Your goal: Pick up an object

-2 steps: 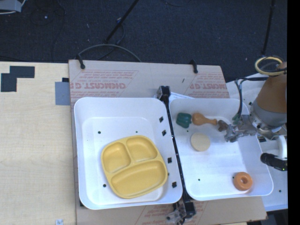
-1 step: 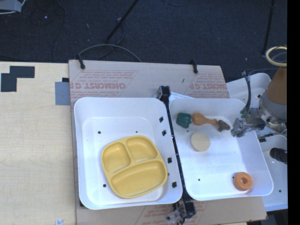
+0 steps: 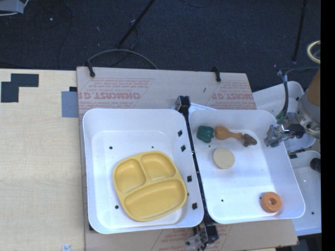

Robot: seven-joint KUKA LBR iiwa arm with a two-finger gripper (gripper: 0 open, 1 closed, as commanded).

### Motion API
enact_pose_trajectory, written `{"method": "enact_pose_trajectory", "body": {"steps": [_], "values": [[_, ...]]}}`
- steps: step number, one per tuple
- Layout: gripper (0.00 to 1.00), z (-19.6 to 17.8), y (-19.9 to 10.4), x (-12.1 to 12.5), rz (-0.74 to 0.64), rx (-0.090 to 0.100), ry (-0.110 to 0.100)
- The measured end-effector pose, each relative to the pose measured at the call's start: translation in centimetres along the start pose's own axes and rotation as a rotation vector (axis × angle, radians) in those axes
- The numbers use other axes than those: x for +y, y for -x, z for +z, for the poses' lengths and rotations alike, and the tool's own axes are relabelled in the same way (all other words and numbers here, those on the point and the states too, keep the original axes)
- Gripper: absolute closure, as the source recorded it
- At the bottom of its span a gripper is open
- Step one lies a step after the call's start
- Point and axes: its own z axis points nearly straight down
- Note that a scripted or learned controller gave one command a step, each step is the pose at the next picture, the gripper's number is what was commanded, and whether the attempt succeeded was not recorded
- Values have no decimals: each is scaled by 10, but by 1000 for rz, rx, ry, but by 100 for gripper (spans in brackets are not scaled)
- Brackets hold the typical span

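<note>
A brown wooden spoon (image 3: pixel 234 135), a green block (image 3: pixel 205 134), a cream disc (image 3: pixel 223 158) and an orange ring (image 3: pixel 271 202) are seen lying in the right bin (image 3: pixel 285 179). The spoon lies nearest the tool (image 3: pixel 276 134), just left of it and apart from it. The tool is placed at the bin's right rim; nothing is gripped. A yellow divided tray (image 3: pixel 150 185) is held in the left bin (image 3: pixel 99 156) on the bench (image 3: pixel 36 166).

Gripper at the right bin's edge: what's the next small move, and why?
Probably slide left and slightly forward over the brown wooden piece. The gripper sits at the right bin rim, not yet above any object, and that piece lies closest, nearer than the cream disc or orange ring.
</note>
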Motion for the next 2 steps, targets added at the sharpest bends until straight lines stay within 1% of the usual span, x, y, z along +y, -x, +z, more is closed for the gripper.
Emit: {"method": "enact_pose_trajectory", "body": {"steps": [1,2], "values": [[100,8,-60,0,-4,4,-6],[100,-4,-113,-1,-3,4,-5]]}}
